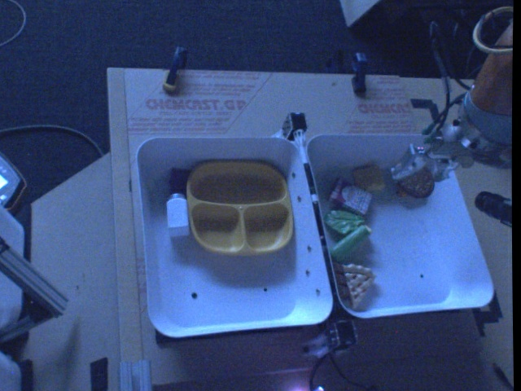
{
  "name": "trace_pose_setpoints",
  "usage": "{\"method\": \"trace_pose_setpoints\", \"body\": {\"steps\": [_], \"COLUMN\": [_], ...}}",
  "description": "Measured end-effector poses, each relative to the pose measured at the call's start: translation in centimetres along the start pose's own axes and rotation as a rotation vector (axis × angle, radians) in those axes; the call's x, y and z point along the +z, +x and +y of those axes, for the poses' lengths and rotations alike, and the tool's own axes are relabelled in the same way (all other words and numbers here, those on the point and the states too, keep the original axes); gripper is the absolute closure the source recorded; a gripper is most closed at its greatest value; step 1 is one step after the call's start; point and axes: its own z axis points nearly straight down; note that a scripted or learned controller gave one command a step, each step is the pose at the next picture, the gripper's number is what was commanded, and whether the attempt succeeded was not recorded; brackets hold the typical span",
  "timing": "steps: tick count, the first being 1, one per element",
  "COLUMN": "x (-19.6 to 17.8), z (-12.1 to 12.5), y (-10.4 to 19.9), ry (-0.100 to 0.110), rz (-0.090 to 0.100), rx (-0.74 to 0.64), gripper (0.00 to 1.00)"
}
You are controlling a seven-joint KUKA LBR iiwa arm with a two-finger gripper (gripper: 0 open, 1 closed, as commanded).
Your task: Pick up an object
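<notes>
My gripper (413, 169) hangs low over the far right part of the right bin (440, 259), reaching in from the right. A round dark brown object (418, 187) lies directly beneath and against it; the dim light hides whether it is gripped. Left of it, along the bin's left side, lie a small brown block (368, 176), a red and white packet (350, 195), two green pieces (347, 221) (351, 242) and a tan waffle-like wedge (356, 283).
The left bin (163, 283) holds a yellow divided plate (240, 206) with a small white bottle (177, 215) at its left edge. The arm's orange band (496, 80) and cables stand at the right. A black clamp (295, 125) sits between the bins at the back.
</notes>
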Motion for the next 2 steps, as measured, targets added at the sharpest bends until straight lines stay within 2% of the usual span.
{"method": "trace_pose_setpoints", "body": {"steps": [1, 2], "x": [0.5, -1.1], "z": [1.9, 3.9], "y": [5.8, 10.7], "ry": [-0.003, -0.007], "rz": [-0.001, -0.002], "rx": [0.000, 0.000], "gripper": [1.00, 1.00]}}
